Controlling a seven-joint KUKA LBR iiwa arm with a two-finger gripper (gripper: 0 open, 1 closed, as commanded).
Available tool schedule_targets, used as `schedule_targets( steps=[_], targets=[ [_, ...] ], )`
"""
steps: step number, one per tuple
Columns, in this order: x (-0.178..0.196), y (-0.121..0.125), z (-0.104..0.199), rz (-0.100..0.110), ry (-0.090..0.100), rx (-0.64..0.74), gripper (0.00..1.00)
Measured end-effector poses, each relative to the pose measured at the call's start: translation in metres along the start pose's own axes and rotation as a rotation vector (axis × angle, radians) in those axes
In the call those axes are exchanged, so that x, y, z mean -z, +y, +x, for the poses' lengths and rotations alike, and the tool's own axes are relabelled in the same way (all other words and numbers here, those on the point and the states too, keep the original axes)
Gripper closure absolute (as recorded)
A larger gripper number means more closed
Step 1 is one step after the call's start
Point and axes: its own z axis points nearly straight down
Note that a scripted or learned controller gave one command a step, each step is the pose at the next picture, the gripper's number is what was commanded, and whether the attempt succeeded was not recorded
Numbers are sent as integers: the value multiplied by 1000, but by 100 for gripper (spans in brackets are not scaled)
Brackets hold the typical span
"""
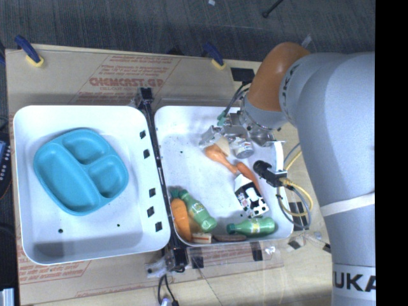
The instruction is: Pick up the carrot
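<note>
The carrot [228,162] lies in the right bin [185,164], a slim orange piece with a pale upper-left end, slanting down to the right. My gripper [227,137] is low in the upper part of that bin, right above the carrot's pale end, and its metal parts overlap that end. The carrot's lower end runs under a black and white bottle [250,197]. The grey arm with its orange band [274,75] comes in from the right and hides the bin's right rim.
Along the right bin's front wall lie an orange toy [180,219], a green item [199,213] and a green bottle [252,227]. The left bin [38,234] holds a blue divided plate [80,169]. Cables [294,199] hang at the arm's side.
</note>
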Motion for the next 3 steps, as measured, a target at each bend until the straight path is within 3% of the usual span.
schedule_targets(
  steps=[1, 2, 3],
  targets=[
    [10, 1, 1, 4, 2, 8, 100],
    [10, 0, 1, 4, 2, 8, 0],
    [-12, -15, 64, 8, 3, 154, 0]
  ],
)
